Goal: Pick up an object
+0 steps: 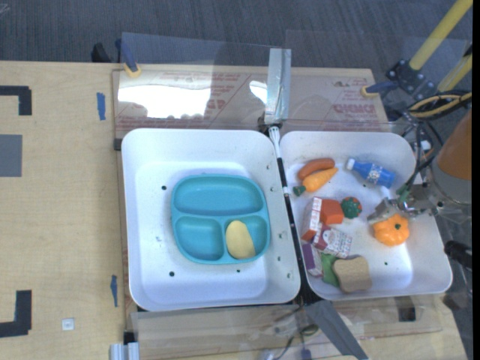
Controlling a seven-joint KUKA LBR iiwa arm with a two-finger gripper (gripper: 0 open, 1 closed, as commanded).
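Gripper (395,207) sits low in the right bin (431,276), at about 3 o'clock of its floor, right above and touching or nearly touching the orange pumpkin-like toy (391,232). You can't tell from this angle how the tool is set or whether it has a hold; nothing is visibly lifted, so judge the pick as not done yet.

Working outward: at 9 o'clock from the tool, just beside it, a red-and-green toy (349,208). At 11 o'clock, a blue bottle (373,173) lying on its side. Further at 10 o'clock, a carrot (318,179) w/ a sausage (316,166) touching above it. At 8 o'clock, small cartons (328,227) and a tan sponge-like block (352,273) near the bin's front wall.

Left bin (142,201) holds a teal tray (217,197) w/ a yellow lemon-like toy (240,240) in its lower-right compartment.

Left to do: secure the grasp, then lift clear.
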